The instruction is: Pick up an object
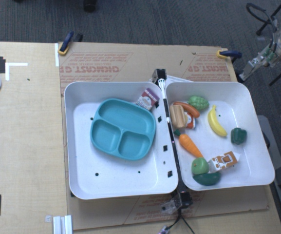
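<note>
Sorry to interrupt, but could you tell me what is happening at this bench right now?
A robot arm is set up to pick an object from two white bins. Its end effector sits off past the far right corner of the right bin, above the floor, touching nothing. That bin holds toy food: a banana, a carrot, a hot dog and a green apple. The left bin holds a teal divided plate. Nothing has been picked up yet.

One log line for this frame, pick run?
phase: pre-grasp | gripper: above bench, past right bin far corner, nothing held | right bin: banana, carrot, other toy food | left bin: teal tray
</note>
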Action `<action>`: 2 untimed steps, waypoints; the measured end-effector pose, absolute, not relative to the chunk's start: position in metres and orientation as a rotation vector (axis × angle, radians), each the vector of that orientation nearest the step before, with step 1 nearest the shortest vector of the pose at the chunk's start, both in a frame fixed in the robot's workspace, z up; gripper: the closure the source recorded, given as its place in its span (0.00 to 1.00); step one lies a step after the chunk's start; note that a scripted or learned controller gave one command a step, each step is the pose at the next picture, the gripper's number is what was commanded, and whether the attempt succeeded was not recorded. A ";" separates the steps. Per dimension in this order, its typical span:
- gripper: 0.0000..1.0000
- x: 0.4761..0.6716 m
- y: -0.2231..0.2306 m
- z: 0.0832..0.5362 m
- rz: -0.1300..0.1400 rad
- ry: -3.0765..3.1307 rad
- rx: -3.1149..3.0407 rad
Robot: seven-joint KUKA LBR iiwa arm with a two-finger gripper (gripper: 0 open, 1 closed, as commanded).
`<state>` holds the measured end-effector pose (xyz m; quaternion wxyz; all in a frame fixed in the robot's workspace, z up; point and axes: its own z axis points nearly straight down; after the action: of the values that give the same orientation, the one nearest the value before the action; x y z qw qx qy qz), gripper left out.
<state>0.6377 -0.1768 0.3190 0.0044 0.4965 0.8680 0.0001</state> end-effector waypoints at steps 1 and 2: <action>1.00 0.638 -0.178 0.329 0.001 2.715 1.556; 1.00 0.639 -0.178 0.339 0.001 2.711 1.555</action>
<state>0.6391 -0.1783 0.3388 0.0081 0.4975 0.8675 0.0002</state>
